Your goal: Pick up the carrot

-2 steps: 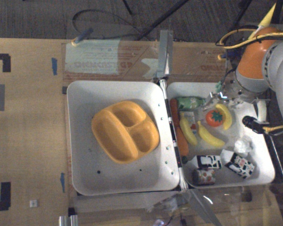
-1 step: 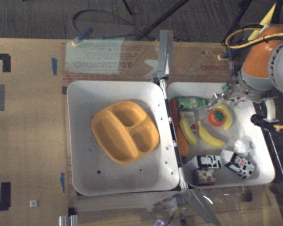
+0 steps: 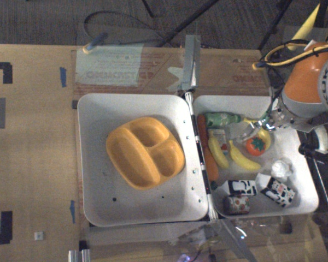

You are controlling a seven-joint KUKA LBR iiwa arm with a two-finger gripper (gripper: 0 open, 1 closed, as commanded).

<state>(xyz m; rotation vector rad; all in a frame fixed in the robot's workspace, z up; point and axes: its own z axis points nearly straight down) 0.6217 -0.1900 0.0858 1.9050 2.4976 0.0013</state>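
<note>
The brown cardboard-covered tabletop (image 3: 33, 162) carries two shallow white plastic bins: the left bin (image 3: 93, 201) has a yellow three-section plate (image 3: 145, 152), the right bin (image 3: 306, 190) is pretty cluttered. The grey arm with the orange band (image 3: 309, 86) hangs over its far right. Can't tell if the hand (image 3: 261, 125) is clenched or released. The long orange carrot (image 3: 206, 156) hugs the right bin's left wall, long axis running near-to-far, left of the hand past two yellow bananas (image 3: 229, 156).

The arm (image 3: 309, 86) comes in from the right edge, orange band up top and grey wrist angling down-left, with the gripper (image 3: 255, 129) hanging low at the end, can't really make out its fingers.
</note>
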